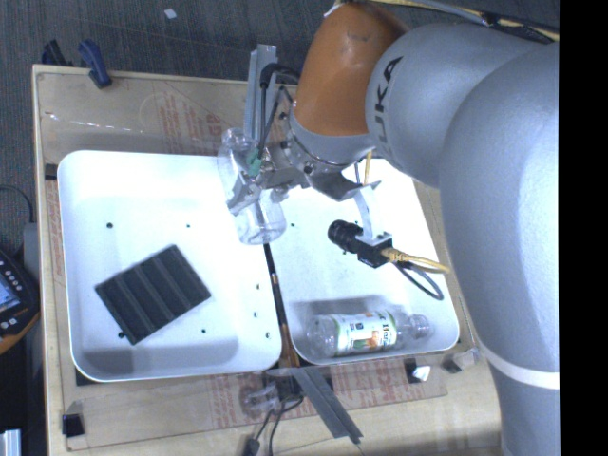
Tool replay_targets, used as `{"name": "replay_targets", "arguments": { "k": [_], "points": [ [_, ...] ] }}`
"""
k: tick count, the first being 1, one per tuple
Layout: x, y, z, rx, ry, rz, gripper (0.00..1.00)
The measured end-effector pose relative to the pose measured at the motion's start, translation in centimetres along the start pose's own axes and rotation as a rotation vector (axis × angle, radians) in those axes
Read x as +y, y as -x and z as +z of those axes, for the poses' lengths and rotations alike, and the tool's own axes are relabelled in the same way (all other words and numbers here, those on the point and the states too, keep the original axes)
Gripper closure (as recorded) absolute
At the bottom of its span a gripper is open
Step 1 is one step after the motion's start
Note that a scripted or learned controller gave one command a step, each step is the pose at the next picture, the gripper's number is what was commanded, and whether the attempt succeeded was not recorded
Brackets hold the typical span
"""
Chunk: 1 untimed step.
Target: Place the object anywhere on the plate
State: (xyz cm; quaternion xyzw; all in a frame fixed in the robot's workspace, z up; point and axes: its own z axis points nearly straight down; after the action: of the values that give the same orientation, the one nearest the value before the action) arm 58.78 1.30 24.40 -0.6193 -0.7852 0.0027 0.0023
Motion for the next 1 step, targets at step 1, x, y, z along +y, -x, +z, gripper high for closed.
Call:
{"name": "replay_targets", "arguments": {
  "k": [1],
  "points": [
    [6.09, 3.97, 0.44, 0.000, 0.004, 0.014, 1.00]
  ]
}}
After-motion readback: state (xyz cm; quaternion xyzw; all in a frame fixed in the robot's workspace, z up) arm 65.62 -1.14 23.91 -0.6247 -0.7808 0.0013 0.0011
